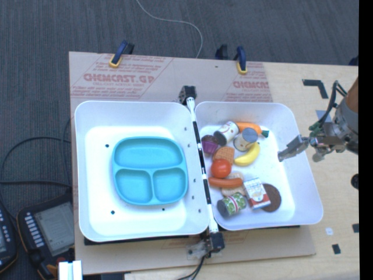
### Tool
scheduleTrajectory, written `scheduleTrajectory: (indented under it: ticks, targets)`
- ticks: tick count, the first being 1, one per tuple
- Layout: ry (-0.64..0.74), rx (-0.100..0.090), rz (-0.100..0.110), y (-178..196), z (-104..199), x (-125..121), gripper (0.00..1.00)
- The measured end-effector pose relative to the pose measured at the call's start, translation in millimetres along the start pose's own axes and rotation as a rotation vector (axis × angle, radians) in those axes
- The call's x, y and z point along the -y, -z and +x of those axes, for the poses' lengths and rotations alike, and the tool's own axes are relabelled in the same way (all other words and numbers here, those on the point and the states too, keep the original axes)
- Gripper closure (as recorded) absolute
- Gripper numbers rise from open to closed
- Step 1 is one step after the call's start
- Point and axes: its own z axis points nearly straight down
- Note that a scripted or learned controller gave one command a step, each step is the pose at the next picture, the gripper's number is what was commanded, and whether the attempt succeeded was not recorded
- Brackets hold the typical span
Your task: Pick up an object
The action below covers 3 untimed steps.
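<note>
The right bin (303,185) holds a pile of toy food. In it lie a yellow banana (247,154), a red tomato (221,168), a sausage (226,182), a green-labelled can (233,204), a small red and white carton (255,192), a brown disc (273,198), a carrot (249,127) and a grey-topped can (249,136). My gripper (291,149) hangs over the bin's right side, right of the banana and apart from every object. Nothing shows in its grasp.
The left bin (93,156) carries a blue three-compartment tray (150,171). A metal divider rail (198,150) runs between the bins. Clamps (240,60) hold the board at the back. A pendant (49,229) and cables lie at the lower left.
</note>
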Motion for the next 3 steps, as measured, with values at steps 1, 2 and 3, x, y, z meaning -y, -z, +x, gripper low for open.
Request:
scheduleTrajectory:
  ticks: [1, 2, 3]
  targets:
    - [0.0, -0.001, 0.003, -120.3, 16.4, -23.5, 0.0]
    - [-0.002, 0.002, -0.009, -183.5, 83.0, -10.9, 0.0]
    - [-0.004, 0.007, -0.02, -170.7, 81.2, -14.1, 1.0]
